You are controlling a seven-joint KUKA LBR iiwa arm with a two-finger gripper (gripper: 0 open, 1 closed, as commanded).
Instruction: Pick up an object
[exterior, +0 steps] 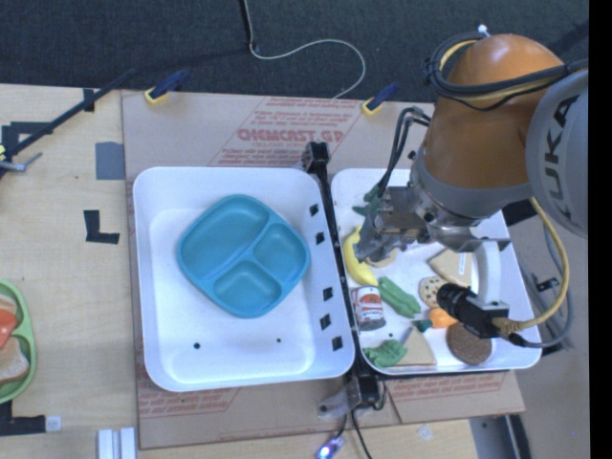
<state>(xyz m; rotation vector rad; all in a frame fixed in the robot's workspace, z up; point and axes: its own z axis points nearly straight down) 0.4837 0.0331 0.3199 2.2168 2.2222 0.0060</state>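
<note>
A: What does the surface (57,161) look like?

B: Pale wood, with a sheet of printed cardboard (277,132) laid over it and dark carpet beyond the far edge. Two shallow white bins sit side by side on the cardboard. The left bin (163,256) carries a blue divided plate (243,253), lying flat near the middle.

A: And the right bin (521,357)?

B: Crowded. A yellow banana (359,264) lies along its left wall. Just below that stands a small can with a red label (369,307). A green pod-shaped piece (399,296) lies to the can's right, and another green piece (385,354) sits in the near left corner. Toward the near right there is an orange bit (442,318), a brown round disc (469,344), and a pale wedge (453,266).

A: Where is the arm?

B: It (488,113) reaches in from the right, its orange band large over the right bin. The gripper (384,240) hangs low at the bin's far left, right above the top of the banana.

A: Is it holding anything?

B: I cannot tell. The parts there are dark and tangled with cabling, and I see no object plainly between them.
</note>
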